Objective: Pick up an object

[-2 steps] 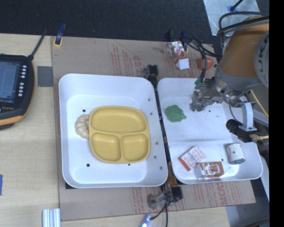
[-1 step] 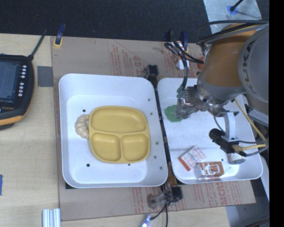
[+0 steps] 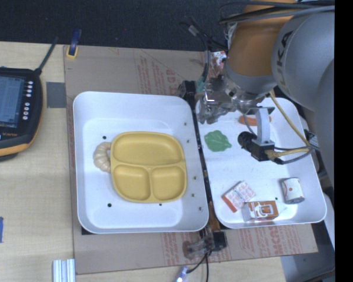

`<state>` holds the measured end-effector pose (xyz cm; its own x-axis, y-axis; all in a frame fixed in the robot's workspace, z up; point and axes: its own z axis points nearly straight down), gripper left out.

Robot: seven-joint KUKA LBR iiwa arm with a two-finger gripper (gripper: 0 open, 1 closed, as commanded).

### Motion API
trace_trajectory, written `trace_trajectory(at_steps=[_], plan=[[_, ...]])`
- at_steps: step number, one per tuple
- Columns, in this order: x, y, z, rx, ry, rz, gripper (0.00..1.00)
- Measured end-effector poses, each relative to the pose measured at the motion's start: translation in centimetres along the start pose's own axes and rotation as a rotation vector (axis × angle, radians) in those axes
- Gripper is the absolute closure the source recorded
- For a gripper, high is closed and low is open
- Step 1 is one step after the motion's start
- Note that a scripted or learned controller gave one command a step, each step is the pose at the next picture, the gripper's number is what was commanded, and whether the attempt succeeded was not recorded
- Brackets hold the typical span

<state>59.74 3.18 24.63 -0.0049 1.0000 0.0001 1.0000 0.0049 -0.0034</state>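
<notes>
My gripper [image 3: 210,109] hangs over the far left corner of the right bin [image 3: 310,213], by the wall it shares with the left bin. Just in front of it a green leaf-shaped toy [image 3: 217,140] lies on the bin floor. An orange carrot-like piece [image 3: 247,120] shows partly behind the gripper's body. Near the front of the right bin lie a small red and white packet [image 3: 238,195], a brown and white box [image 3: 262,210] and a short white cylinder [image 3: 292,190].
The left bin [image 3: 91,207] holds a yellow divided plate [image 3: 148,166] with a beige pastry-like toy [image 3: 102,156] against its left side. A black cable-bearing part [image 3: 254,145] of the arm hangs over the middle of the right bin. A teach pendant [image 3: 12,110] lies at far left.
</notes>
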Motion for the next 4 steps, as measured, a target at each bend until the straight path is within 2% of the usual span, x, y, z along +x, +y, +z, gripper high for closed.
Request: trace_trajectory(at_steps=[1,2,3,4], plan=[[0.0,0.0,0.0,0.001,-0.001,0.0,0.0],[-7.9,3.6,-0.8,-0.001,-0.001,0.003,0.0],[-13.0,4.4,11.7,0.003,-0.001,0.001,0.0],[-12.5,5.1,14.2,0.003,-0.001,-0.001,0.0]])
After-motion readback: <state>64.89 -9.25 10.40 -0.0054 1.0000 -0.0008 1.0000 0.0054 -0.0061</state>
